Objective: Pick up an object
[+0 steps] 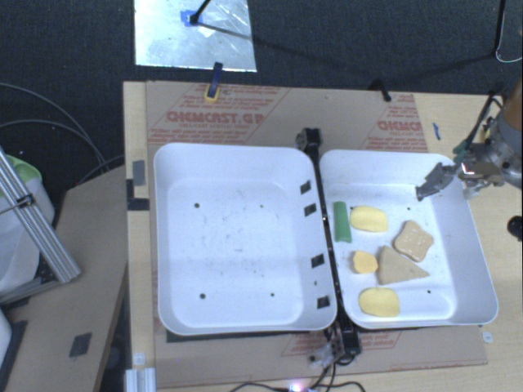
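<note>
The right bin (478, 278) holds several small objects. A green stick (341, 221) lies along its left wall, with a yellow lump (368, 219) beside it. Further right is a tan toast-shaped piece (413, 241). Below these lie a small orange-yellow piece (364, 261), a tan wedge (398, 266) and a yellow oval (379, 302). My gripper (450, 186) hangs over the bin's upper right part, above and right of the toast piece. It is open, with only white bin floor between its fingers.
The left bin (237, 235) sits next to the right one, joined by a black hinge strip (320, 243). A foil sheet (194, 23) lies on the dark floor behind. An aluminium frame (33, 227) stands at the left.
</note>
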`<state>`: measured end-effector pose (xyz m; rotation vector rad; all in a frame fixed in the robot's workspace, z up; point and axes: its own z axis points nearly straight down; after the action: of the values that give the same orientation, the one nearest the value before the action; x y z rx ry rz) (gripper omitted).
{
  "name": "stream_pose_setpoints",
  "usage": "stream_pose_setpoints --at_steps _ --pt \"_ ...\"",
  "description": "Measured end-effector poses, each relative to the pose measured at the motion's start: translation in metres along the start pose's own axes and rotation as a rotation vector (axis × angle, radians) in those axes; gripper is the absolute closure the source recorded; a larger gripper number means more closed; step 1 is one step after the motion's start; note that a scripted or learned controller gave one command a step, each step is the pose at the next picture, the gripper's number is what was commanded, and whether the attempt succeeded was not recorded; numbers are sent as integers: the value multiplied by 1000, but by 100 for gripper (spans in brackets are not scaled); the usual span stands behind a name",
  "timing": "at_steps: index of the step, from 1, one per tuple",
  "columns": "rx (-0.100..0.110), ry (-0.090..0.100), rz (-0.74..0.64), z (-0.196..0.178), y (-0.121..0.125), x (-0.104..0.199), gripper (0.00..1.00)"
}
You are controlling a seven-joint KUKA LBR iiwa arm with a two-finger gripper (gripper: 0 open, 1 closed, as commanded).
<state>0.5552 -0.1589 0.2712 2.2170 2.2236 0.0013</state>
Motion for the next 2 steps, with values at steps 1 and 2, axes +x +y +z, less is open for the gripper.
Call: stream_pose_setpoints --at_steps 1,2 --pt "13 5 2 177 -38 30 0" --pt "1 3 -4 151 -40 77 0"
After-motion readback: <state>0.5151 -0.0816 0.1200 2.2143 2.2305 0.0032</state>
